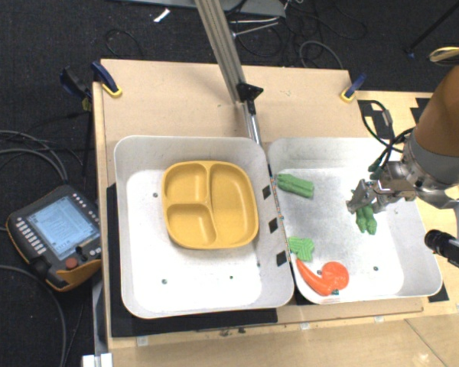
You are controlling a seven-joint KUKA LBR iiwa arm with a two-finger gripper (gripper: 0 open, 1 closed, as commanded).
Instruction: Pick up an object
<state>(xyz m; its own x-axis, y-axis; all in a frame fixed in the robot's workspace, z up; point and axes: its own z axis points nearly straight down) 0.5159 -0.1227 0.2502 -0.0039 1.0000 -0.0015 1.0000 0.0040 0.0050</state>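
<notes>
Two white bins sit side by side on the bench (176, 90), and I reach in from the right over the right bin (413, 270). My gripper (365, 202) hangs low above the right part of that bin, and a small green piece (366, 221) sticks out from just under my fingertips, touching them or very nearly so. I cannot tell from this angle whether my fingers are closed on that piece or merely resting beside it. My arm (444, 128), grey with its orange band, rises away to the upper right. Elsewhere in the same bin, a green block (295, 185) lies near the upper left corner, well apart from me. A smaller green toy (301, 247) rests close to the left wall lower down, and just beside it, at the bottom edge, lies an orange toy (324, 277) with a round end and a pointed tail. The left bin (138, 266) holds a yellow plate (210, 205) with three compartments, sitting flat near its middle.
</notes>
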